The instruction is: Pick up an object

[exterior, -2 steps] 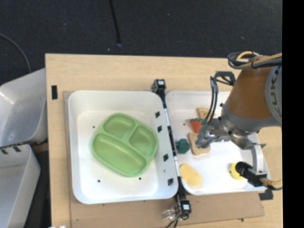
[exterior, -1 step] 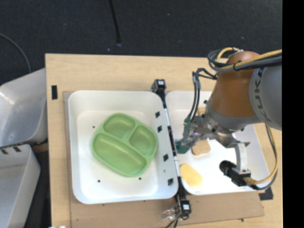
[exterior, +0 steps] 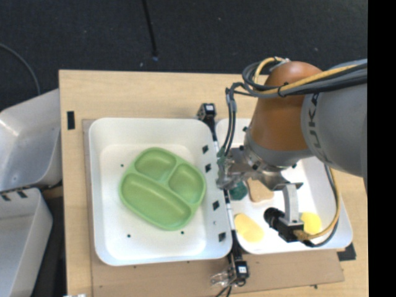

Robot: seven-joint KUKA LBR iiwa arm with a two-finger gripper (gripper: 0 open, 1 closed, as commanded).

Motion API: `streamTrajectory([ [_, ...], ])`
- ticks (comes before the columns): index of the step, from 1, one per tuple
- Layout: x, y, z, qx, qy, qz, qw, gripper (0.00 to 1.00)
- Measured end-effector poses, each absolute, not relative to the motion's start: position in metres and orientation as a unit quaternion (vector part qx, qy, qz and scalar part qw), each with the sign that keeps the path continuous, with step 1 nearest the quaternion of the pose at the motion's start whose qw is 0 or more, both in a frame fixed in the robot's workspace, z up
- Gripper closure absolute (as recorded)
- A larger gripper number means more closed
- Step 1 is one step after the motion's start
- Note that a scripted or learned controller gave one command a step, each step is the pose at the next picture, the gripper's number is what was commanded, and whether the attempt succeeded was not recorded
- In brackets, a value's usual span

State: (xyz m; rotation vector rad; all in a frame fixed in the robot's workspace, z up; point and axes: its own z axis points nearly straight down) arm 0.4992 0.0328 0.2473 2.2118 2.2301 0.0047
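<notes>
The hand [exterior: 230,179] is hanging just above a small teal object [exterior: 238,192] by the right bin's [exterior: 278,247] left wall, its grip impossible to tell, and the object is looking light, stiff, best pinched across its width.

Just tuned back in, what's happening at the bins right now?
The KUKA arm reaches in over the right bin, with its tool low near that bin's left wall. Close by the tool lie a teal object and a tan object; a pale yellow object lies nearer the front. Whether anything is gripped can't be told. The left bin holds a green divided plate, well apart from the arm.
</notes>
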Motion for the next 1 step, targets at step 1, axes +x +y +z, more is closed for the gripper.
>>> streamTrajectory([
  [1,0.4984,0.0848,0.2536,0.704,0.710,0.0007,0.000,1.00],
])
